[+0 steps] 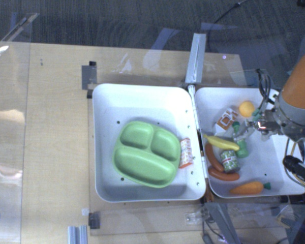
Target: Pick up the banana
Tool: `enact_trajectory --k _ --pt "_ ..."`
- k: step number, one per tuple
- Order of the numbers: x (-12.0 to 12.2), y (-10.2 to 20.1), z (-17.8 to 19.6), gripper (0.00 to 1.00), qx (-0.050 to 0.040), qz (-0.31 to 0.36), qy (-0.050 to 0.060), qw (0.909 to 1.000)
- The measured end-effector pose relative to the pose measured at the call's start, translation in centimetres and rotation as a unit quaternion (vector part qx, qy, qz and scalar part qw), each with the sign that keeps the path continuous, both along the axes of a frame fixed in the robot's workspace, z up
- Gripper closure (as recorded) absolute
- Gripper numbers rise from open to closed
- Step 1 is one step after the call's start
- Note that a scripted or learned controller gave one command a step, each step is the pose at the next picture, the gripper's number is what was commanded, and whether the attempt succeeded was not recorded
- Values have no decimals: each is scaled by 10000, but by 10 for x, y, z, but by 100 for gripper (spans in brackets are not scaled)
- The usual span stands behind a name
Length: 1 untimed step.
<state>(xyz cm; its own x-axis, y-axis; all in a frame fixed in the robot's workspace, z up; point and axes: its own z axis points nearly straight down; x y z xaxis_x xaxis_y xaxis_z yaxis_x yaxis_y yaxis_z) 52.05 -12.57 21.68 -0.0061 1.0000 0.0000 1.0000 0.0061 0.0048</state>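
Banana (222,142) lying in the right bin (290,174), near its left wall. Just below, a small can (229,160) and a sausage (217,165); carrot (249,188) at the front edge, lemon (246,109) and a carton (226,120) behind. Green divided plate (146,154) in the left bin (112,103), a packet (185,152) beside it. Gripper (246,130) just right of the banana; opening cannot be told. Arm (297,98) reaching in from the right.
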Motion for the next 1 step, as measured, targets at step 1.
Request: enact_trajectory --k 1 --pt "19 19 -115 0 -2 219 -17 9998"
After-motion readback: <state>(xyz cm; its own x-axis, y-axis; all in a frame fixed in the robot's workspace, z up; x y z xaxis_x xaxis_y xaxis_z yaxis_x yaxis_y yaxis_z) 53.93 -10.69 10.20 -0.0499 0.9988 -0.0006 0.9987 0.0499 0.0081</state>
